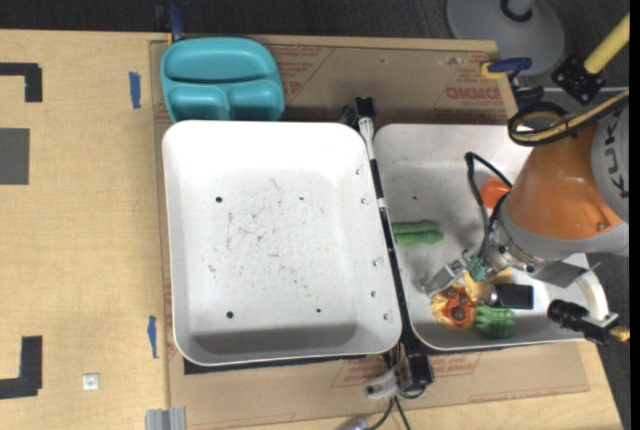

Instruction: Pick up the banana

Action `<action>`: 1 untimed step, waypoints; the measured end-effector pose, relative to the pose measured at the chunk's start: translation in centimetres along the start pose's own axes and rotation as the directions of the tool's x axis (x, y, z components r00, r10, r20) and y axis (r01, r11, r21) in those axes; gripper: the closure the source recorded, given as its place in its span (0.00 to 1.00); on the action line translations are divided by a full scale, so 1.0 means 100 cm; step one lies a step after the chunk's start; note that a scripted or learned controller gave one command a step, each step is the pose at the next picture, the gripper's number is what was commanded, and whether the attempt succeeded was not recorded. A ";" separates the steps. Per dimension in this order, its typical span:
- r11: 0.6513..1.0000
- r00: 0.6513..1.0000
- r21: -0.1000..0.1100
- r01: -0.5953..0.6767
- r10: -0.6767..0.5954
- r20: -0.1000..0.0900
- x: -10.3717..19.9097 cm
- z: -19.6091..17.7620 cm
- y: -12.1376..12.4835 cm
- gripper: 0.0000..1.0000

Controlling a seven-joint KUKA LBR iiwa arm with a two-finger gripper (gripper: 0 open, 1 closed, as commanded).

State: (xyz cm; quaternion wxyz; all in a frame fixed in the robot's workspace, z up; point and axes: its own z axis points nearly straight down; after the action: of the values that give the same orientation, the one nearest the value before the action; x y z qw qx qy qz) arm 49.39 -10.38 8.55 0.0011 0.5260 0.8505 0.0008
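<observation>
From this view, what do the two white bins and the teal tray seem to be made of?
The white bins look like smooth moulded plastic: rounded corners, soft sheen, fine scuffs on the left floor. The teal tray seems glossy moulded plastic too, with rounded compartments. I cannot be sure.

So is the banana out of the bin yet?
No. A yellow object, probably the banana, lies in the right bin among the clutter beneath the gripper; nothing shows it lifted.

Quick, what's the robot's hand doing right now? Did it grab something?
Gripper: down in the right bin among the small toys; whether it is open, shut or holding anything cannot be told.
</observation>
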 end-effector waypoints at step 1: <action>1.000 1.000 -0.003 -0.001 0.001 -0.001 0.001 -0.010 0.001 1.00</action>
State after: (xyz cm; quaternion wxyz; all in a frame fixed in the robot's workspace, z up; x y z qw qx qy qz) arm 49.48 -10.26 9.57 0.0014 0.5264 0.8503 0.0022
